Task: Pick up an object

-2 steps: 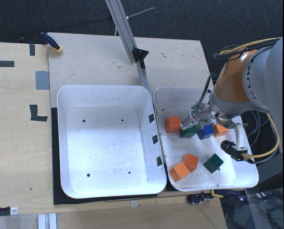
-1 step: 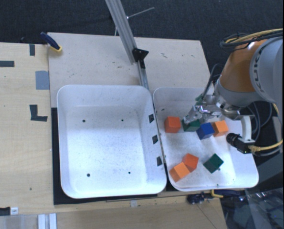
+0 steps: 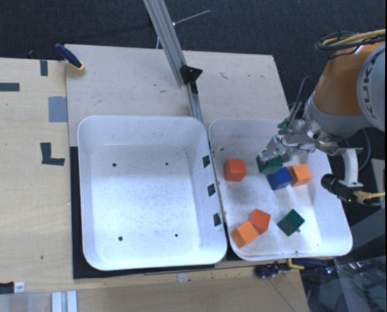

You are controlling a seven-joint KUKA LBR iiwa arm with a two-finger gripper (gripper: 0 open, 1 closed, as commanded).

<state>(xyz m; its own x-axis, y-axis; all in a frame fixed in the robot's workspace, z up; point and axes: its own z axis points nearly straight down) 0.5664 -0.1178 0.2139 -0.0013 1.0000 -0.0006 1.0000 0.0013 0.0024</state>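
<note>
Six small blocks lie in the right bin (image 3: 323, 239), the one nearer the arm's edge of the bench (image 3: 128, 83). A cluster sits toward that bin's far side: a dark green block (image 3: 269, 166), a blue block (image 3: 280, 178) touching it, and an orange block (image 3: 300, 174) just beside the blue. The gripper (image 3: 271, 156) is down at this cluster, right over the dark green block. Whether the fingers are apart or closed on it I cannot tell; the wrist hides them.

This looks like the grasp step, with the dark green block the likely target. The next move calls for a firm closure, then a straight lift that does not drag the blue neighbour.

Another orange block (image 3: 235, 169) sits apart toward the left bin (image 3: 89, 174). No labels or writing can be read.
</note>
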